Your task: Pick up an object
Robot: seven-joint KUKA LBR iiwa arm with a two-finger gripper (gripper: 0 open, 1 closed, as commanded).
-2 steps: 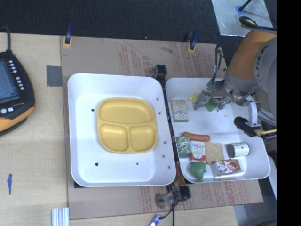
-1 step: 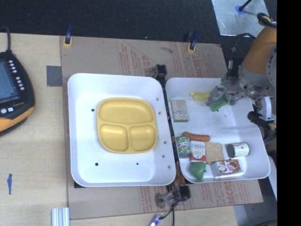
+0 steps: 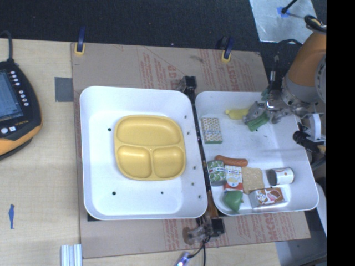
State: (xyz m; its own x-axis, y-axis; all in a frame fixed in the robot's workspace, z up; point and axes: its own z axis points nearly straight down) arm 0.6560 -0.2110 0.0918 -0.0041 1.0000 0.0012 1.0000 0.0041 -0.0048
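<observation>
My gripper (image 3: 257,117) hangs over the back of the right bin (image 3: 288,148), reaching in from the right. A small green object (image 3: 257,123) sticks out between its fingertips, and the gripper looks shut on it. Just to its left lies a yellow banana-like piece (image 3: 237,113). Further forward in the same bin lie a patterned packet (image 3: 211,130), a red sausage (image 3: 232,161), a tan cracker (image 3: 253,179), a white can (image 3: 280,176), a red-and-white box (image 3: 269,197) and a green pepper (image 3: 233,200).
The left bin (image 3: 100,193) holds a yellow divided plate (image 3: 150,147). A teach pendant (image 3: 14,107) lies at the bench's far left. Blue and yellow clamps (image 3: 80,42) hold the cardboard sheet at the back edge.
</observation>
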